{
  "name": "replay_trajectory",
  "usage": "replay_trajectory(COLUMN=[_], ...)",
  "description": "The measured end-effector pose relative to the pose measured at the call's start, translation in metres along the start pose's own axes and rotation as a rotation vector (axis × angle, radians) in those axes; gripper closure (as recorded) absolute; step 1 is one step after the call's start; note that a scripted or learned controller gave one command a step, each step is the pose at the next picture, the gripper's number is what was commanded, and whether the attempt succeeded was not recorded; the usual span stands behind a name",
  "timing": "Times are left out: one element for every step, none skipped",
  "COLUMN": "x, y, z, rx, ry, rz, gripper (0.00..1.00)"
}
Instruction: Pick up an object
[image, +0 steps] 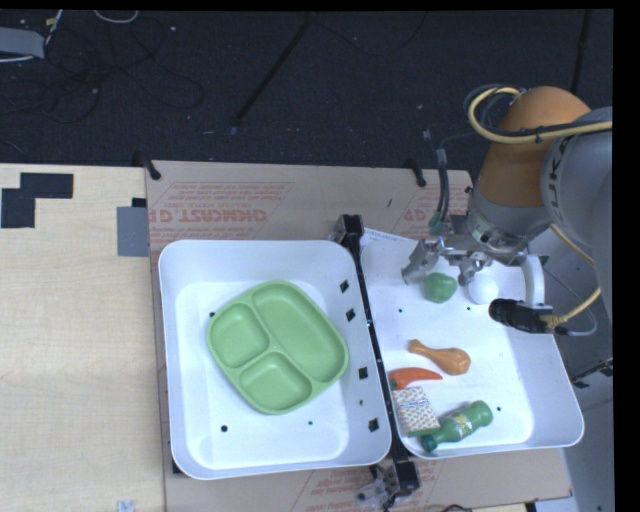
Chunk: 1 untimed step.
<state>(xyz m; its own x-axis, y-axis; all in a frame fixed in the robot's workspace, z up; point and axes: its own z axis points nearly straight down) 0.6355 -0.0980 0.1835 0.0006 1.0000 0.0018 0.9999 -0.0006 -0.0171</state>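
- Two shallow white bins sit side by side on the bench, meeting along a dark divider down the middle.
- Left bin (190, 300): it holds one thing, a light green divided plate (277, 346) with three compartments, lying flat and turned at a slant near the bin's centre. Nothing lies in its compartments.
- Right bin (545, 400): this one is busy. Up at its far end there is a small green round object (438, 288), and just beside it on the right a white ball (483, 289).
- Further down, an orange drumstick-shaped toy (441, 356) lies across the middle of the bin floor.
- Below that, near the divider, a red-orange pepper-like piece (413, 377), and right under it a speckled tan block (414, 408).
- Along the near edge, a green bottle (458, 424) lies on its side, its base just beside the tan block.
- The arm comes in from the right, orange band up top, and the gripper (452, 268) hangs over the far end of the right bin, right above the green round object and the white ball.
- Fingers: they look spread apart, one toward the green object's left side, the other by the white ball; nothing is clamped between them.
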Motion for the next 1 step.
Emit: replay_trajectory(x=[-0.0001], y=[0.0024], z=[-0.0093], rx=[-0.013], ry=[-0.001], rz=[-0.001], gripper=[0.0])
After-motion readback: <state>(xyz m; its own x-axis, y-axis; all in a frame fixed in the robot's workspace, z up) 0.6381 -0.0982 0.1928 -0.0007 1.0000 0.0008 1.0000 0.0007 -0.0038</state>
